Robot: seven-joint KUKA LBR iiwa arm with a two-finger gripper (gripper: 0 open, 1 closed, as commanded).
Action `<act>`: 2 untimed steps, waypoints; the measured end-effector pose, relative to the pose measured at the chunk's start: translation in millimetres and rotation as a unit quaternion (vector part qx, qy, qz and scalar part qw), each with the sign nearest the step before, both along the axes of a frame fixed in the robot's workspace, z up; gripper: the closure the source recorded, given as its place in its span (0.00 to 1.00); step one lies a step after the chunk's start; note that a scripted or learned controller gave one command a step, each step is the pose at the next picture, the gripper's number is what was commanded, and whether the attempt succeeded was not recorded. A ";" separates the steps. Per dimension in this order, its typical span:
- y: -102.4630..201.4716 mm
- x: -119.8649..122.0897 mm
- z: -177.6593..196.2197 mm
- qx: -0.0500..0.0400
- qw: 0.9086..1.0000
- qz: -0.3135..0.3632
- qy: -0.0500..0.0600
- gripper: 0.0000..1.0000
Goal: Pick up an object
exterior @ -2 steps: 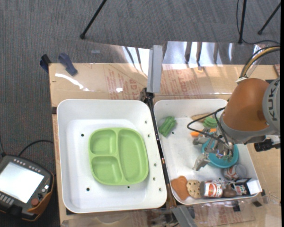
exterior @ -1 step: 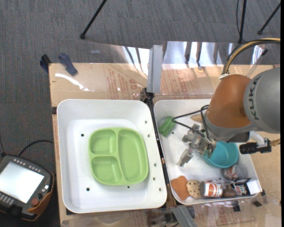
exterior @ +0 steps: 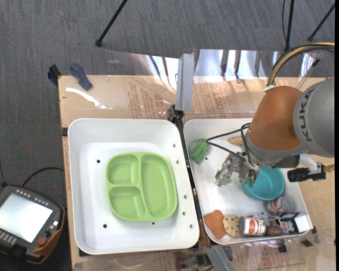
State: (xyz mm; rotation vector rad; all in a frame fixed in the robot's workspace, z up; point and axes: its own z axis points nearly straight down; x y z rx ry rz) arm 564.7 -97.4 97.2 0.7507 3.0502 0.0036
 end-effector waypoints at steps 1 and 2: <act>-8.7 55.2 -9.9 -0.001 0.985 -0.174 0.001 1.00; 12.2 55.5 -9.9 -0.001 0.982 -0.188 0.002 1.00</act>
